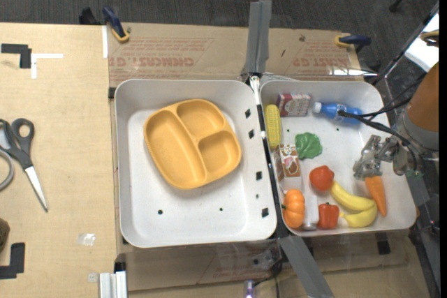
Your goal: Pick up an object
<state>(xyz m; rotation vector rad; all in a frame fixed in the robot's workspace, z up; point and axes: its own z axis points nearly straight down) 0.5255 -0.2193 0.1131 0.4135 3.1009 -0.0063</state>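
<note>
Hovering gripper (368, 158) just above carrot (377, 193)

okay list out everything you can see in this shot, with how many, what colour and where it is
divided plate: 1, orange-yellow, left bin
corn cob: 1, yellow, right bin, left wall
cartons: 2, reddish-white, right bin
bottle: 1, white-blue, far side
leafy vegetable: 1, green, middle
tomato: 1, red, middle
bananas: 1 bunch, yellow, near side
carrot: 1, orange, right side
pumpkin: 1, orange, near corner
pepper: 1, red, near side
scissors: 1, grey, bench left
gripper: 1, grey, above carrot
</note>
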